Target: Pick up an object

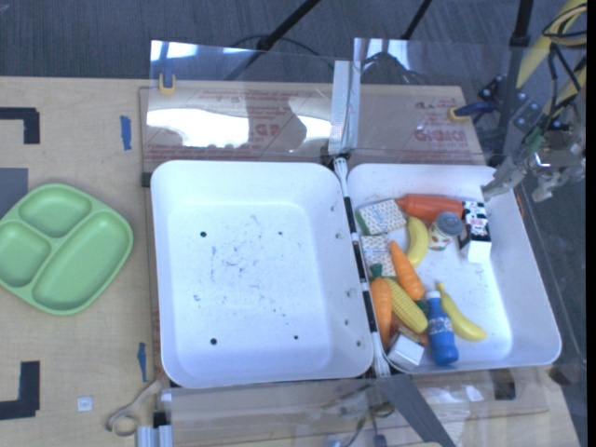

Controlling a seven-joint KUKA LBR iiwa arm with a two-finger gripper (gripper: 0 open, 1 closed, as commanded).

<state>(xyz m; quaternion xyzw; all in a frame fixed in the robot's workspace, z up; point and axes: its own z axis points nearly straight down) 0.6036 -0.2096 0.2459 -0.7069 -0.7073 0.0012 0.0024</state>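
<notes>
camera view:
left bin (186,203): white, shallow, blue scribble marks and a few dark dots on its floor.
right bin (521,296): white, just beside the left bin, all the objects lie in it, crowded toward its left side.
orange carrot (430,206): near the far wall, lying crosswise.
patterned packet (382,217): left of that carrot, near the divider; a second similar one sits just below it.
yellow banana (418,240): upright-ish, middle of the pile, beside a small grey-lidded jar (445,228).
black-and-white carton (477,229): right of the jar, apart from the pile's left cluster.
smaller carrot (404,268): slanted, below the banana.
corn cob (407,307): near front left, next to an orange piece at the divider.
blue bottle (441,331): near the front wall, touching a second banana (463,317) on its right.
gripper (507,177): at the right bin's far right corner, above the rim, near the carton; too small and cluttered, cannot tell how far open, nothing seen in it.
green plate (60,247): sectioned, on the bench well left of the bins.
clear panels (242,96): stand behind both bins.
</notes>
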